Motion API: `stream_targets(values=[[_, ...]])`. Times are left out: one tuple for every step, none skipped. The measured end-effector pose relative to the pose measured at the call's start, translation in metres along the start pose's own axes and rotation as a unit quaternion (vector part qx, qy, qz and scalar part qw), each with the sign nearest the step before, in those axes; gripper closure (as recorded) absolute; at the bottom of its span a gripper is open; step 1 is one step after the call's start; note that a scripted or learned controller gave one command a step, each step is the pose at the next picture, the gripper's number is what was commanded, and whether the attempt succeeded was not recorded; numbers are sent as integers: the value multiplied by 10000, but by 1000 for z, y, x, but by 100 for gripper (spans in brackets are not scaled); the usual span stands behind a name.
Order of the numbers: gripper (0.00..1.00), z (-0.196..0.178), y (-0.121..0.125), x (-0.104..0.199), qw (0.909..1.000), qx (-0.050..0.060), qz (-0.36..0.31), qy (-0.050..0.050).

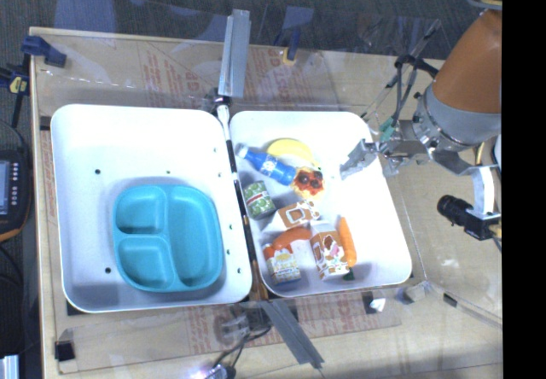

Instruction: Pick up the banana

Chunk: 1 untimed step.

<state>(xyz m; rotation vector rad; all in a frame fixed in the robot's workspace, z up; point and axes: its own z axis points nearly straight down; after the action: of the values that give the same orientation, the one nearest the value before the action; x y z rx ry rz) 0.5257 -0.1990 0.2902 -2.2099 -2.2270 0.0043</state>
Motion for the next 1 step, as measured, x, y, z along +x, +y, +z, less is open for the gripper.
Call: stream_targets(values=[[0, 127, 72, 52, 9988, 14, -490, -6]])
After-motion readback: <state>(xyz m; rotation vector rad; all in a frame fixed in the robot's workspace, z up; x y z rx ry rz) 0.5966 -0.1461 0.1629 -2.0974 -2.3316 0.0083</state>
